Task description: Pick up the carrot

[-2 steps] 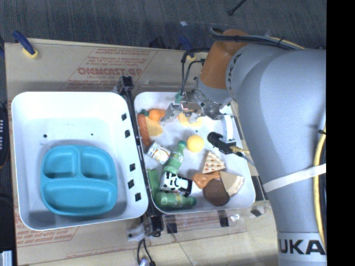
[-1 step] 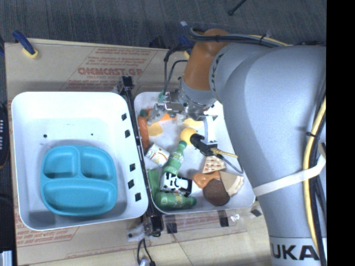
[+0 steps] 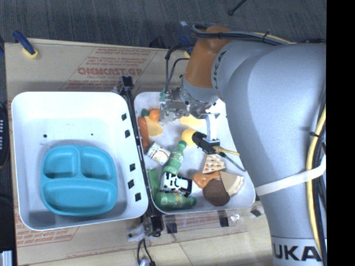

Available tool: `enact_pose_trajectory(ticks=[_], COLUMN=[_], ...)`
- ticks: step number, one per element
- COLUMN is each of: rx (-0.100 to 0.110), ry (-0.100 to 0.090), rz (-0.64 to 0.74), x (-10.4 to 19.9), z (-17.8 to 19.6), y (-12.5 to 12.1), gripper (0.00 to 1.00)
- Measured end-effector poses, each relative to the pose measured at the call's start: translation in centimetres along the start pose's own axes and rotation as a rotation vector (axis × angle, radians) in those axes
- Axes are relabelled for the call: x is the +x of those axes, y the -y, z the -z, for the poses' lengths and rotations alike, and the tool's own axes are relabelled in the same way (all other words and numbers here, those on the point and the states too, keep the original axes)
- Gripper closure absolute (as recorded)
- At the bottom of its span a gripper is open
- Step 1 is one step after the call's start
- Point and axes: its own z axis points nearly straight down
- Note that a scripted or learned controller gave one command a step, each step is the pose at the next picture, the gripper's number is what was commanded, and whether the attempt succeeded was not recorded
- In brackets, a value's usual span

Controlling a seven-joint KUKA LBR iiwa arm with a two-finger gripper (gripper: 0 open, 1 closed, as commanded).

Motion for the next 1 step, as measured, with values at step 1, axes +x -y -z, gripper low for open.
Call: enact_pose_trajectory(ticks=[1], rx=[-0.012], ry=[-0.001], rz=[-0.231], x=[6.06], z=[9.17], y=[4.83], gripper=[1.00])
